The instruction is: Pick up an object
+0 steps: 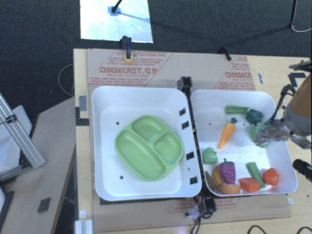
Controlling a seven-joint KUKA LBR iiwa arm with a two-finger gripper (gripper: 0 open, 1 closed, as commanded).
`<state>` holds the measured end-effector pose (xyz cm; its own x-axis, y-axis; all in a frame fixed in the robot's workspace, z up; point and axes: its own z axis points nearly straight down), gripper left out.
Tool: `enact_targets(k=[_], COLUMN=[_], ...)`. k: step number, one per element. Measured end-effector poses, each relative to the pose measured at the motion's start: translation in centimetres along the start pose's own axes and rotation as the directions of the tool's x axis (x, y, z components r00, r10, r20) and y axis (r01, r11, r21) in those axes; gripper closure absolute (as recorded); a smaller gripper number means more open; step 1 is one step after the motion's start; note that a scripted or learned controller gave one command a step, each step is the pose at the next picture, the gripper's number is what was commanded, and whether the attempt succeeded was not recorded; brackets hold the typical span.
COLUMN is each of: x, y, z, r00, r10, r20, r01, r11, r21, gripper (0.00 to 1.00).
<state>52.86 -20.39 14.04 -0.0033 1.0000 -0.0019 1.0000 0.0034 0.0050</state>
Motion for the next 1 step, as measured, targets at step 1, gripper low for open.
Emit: enact_targets(k=[1], x=[0.78], y=[-0.03], z=[-5.99], r00=[1.000], r10=[-0.002], r20=[0.000], r01=[0.002], r11=[1.000], r21=[-0.002], gripper=[1.00])
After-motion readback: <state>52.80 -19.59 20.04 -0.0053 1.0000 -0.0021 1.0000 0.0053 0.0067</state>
